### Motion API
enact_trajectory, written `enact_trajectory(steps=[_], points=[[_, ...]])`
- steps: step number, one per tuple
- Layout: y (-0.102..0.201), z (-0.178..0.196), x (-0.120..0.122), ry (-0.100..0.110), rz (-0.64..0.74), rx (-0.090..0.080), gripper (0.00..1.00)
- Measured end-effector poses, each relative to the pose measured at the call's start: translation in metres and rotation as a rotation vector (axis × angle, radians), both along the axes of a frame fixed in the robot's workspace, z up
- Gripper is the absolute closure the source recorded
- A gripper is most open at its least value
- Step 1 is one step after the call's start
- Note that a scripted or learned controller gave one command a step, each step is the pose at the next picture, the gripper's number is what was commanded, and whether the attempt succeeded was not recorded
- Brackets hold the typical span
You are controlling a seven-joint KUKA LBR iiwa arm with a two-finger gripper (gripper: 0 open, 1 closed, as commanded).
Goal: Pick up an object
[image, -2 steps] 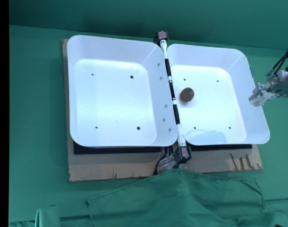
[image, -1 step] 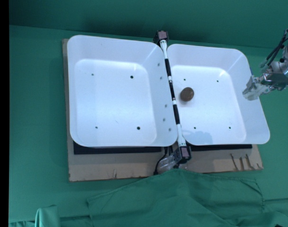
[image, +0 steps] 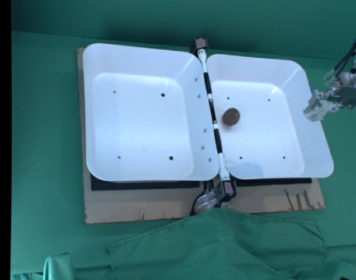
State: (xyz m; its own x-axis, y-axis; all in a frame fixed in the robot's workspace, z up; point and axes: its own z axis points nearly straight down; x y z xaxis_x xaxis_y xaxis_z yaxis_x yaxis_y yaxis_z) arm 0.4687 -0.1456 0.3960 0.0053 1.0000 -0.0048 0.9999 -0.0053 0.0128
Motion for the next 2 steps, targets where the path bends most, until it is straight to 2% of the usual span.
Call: enact_trajectory(steps=[1,2], points=[[0.026,-0.022,-0.001,0.012,0.004,0.004,1.0],[0.053,0.008,-0.001,0.005,0.006,0.004,1.0]])
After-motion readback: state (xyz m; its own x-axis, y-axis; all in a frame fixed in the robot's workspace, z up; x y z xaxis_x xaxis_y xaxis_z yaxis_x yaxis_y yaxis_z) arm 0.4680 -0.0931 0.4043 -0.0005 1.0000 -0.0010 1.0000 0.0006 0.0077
